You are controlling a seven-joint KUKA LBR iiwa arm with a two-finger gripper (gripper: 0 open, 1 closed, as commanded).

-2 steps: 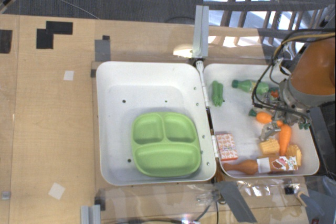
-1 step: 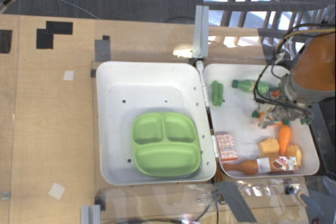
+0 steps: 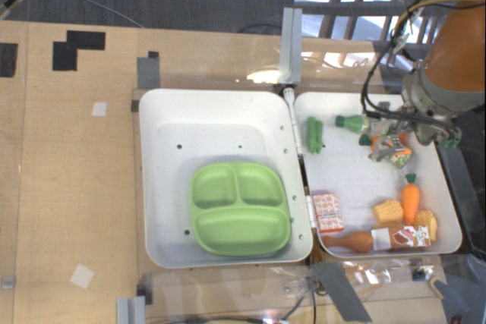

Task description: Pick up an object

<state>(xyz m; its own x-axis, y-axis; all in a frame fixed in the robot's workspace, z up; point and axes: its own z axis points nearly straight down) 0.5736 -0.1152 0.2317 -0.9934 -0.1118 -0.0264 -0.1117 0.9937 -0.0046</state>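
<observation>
Small colourful packet (image 3: 398,155), orange, white and green, lies in the upper right part of the right bin (image 3: 355,172), directly under the gripper (image 3: 389,139), which hangs low over it; the two overlap in this slanted view, so I cannot tell whether they touch, nor whether the gripper is spread apart or pinched on anything. The grey arm (image 3: 448,91) comes in from the right, its orange band (image 3: 460,49) above the wrist and black cables looping beside it. Just left of the gripper a green bottle (image 3: 348,122) lies on its side, and further left, close to the wall shared by the bins, lies a dark green vegetable (image 3: 314,135). Below the packet an orange carrot (image 3: 411,201) points its green top upward in the view, with a yellow corn piece (image 3: 387,209) just beside it on the left and a yellow bread-like piece (image 3: 427,224) near the right rim. Along the lower edge a brown bottle (image 3: 363,241) lies flat, its red and white label toward the right, and a red and white box (image 3: 326,212) sits near the lower left corner. The left bin (image 3: 163,133) holds a green divided plate (image 3: 240,209) in its lower half. Both bins rest on the pale wooden table (image 3: 68,193).
</observation>
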